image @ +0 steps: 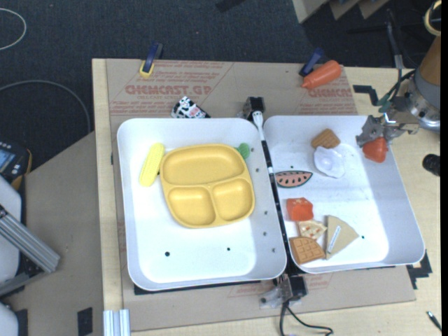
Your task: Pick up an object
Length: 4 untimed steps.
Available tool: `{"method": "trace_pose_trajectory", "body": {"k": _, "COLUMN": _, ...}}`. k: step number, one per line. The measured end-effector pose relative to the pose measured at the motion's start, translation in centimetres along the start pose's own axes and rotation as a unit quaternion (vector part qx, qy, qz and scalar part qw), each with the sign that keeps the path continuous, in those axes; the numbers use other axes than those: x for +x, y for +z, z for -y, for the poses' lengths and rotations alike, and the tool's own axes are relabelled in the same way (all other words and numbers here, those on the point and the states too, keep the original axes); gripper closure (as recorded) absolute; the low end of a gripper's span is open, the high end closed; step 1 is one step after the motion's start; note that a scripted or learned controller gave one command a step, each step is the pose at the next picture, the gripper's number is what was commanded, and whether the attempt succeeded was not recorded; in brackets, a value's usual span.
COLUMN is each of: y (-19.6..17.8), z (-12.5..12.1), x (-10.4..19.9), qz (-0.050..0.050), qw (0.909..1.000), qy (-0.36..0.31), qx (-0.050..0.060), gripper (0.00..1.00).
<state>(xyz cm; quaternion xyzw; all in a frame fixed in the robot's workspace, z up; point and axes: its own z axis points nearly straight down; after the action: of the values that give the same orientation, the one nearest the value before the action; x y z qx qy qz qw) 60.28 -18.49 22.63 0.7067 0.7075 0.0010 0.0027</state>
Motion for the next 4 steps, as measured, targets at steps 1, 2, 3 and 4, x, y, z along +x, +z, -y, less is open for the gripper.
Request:
{"method": "trace_pose_trajectory", "body": {"k": 1, "y": -0.9, "z": 0.2, "x": 5.8, "qz": -0.003, "qw": 1.0, "qy": -0.002, "qx": 0.003, "gripper": 1.0}}
{"method": "trace_pose_trajectory", "body": {"k": 2, "y": 0.5, "z": 0.9, "x": 11.8, "qz": -0.003, "qw": 1.0, "qy": -0.003, "qx": 0.005, "gripper": 1.0}}
{"method": "trace_pose_trajectory", "body": {"k": 3, "y": 0.5, "z": 2.4, "x": 16.1, "qz": -0.003, "qw": 1.0, "qy": -0.002, "qx": 0.005, "gripper": 1.0}}
{"method": "trace_pose_trajectory", "body": {"k": 4, "y": 1.0, "z": 2.1, "x": 14.5, "qz": -0.001, "qw": 1.0, "qy": 0.001, "qx": 0.005, "gripper": 1.0}}
